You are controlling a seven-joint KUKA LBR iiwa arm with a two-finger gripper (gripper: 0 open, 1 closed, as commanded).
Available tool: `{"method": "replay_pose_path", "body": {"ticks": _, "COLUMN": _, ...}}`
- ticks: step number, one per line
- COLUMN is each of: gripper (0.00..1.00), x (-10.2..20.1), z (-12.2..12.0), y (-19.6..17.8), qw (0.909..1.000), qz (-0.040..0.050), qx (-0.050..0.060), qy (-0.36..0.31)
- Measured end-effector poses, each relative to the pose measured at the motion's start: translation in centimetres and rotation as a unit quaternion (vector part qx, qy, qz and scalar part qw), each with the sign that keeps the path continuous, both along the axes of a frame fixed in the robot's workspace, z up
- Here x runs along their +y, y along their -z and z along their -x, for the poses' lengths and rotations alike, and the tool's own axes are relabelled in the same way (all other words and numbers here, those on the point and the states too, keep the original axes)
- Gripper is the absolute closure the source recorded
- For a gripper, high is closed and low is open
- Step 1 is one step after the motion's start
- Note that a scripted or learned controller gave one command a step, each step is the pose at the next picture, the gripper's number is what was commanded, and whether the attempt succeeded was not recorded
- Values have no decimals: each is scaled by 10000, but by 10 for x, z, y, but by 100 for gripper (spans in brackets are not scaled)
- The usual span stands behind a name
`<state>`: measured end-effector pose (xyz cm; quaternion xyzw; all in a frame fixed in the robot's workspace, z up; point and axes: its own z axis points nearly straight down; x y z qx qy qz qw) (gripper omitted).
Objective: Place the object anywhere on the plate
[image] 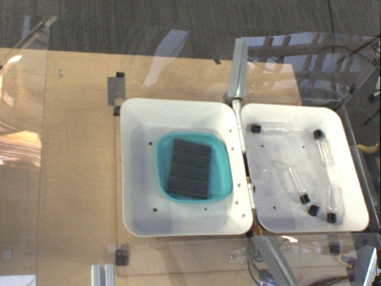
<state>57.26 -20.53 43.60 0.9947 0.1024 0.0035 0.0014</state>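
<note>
camera view | dark grey ribbed block (190,168) lies flat on teal plate (162,171) | hand state: cannot tell

Clear tubes (324,151) in right bin (354,219)

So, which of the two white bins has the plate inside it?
The left bin: it holds the teal plate, with a dark ridged block lying on it. The right bin holds clear tubes with black caps instead.

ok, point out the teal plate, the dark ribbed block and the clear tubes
teal square plate (162,159): camera view, bare left rim.
dark grey ribbed block (190,168): camera view, top face centre.
clear black-capped tubes (324,151): camera view, one tube's middle.
</note>
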Motion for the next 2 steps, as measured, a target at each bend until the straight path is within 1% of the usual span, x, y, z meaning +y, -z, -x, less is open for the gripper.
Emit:
{"method": "replay_pose_path", "body": {"ticks": 1, "gripper": 0, "x": 0, "z": 71, "y": 0, "qw": 10000, "qz": 2, "qx": -5, "qy": 2}}
{"method": "replay_pose_path", "body": {"ticks": 2, "gripper": 0, "x": 0, "z": 67, "y": 0, "qw": 10000, "qz": 0, "qx": -4, "qy": -5}}
